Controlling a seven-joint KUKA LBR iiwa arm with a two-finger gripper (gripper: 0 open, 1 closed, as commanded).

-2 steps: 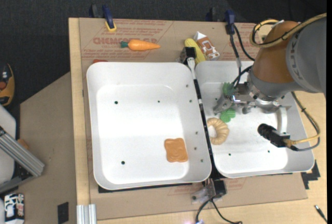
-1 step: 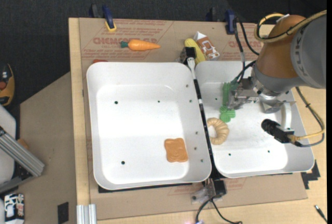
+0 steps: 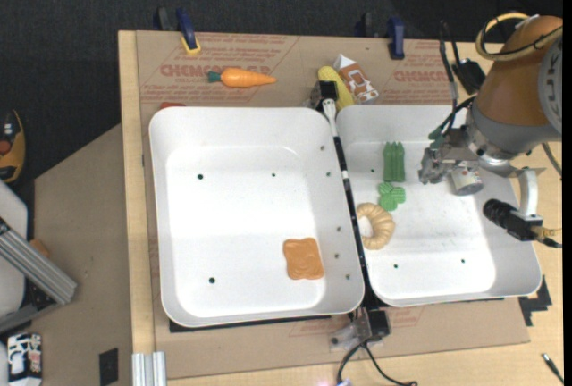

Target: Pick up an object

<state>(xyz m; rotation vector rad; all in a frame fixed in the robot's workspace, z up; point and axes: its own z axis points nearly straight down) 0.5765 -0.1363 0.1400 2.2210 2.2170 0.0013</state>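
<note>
on the brown bench, in the right white bin, your gripper hangs just right of the green block, and i cannot tell if it is open, so line up over the block before you go down.

Two bins, six toy foods.

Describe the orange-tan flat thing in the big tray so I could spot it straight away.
Find the left white bin, the larger-looking of the two. Near its front right corner lies a flat, orange-tan slice like toast. It is alone in that bin; the croissant and green pieces lie in the right bin.
</note>
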